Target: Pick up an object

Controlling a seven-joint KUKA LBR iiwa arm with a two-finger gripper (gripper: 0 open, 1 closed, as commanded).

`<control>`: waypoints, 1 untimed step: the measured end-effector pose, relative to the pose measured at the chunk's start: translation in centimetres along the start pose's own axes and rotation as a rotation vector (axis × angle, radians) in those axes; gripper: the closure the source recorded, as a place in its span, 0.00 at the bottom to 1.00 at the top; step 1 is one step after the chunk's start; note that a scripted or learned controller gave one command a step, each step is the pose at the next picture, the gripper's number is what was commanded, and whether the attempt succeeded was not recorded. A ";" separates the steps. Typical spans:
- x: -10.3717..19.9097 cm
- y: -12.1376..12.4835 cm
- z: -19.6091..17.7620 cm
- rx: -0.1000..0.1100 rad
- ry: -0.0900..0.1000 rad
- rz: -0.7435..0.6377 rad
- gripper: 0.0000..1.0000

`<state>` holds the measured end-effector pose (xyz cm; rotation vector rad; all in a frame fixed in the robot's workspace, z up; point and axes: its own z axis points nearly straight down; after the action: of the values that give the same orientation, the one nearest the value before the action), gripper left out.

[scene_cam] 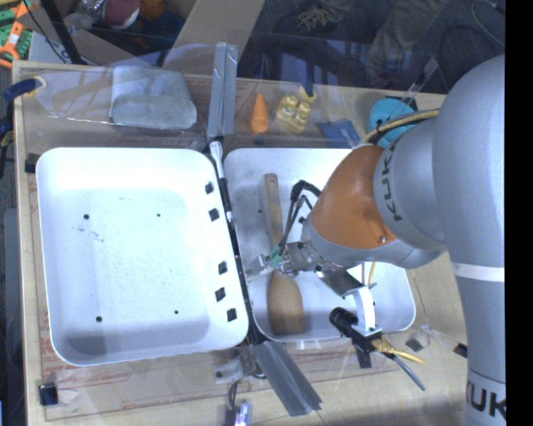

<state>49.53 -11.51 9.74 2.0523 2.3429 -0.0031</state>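
The long brown wooden brush (280, 273) is lying in the right white bin (400, 304), its handle pointing toward twelve o'clock. The jaws (282, 260) are being held over its middle (their opening cannot be told); an off-centre grip could be tipping it loose.

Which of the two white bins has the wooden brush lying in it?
The right bin, under the arm. The wooden brush lies along its left side, next to the end effector. The left bin shows only bare white floor.
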 end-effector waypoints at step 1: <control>-0.2 3.6 0.4 0.016 0.005 0.123 0.00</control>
<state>53.14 -11.25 9.38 2.2026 2.2221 -0.0138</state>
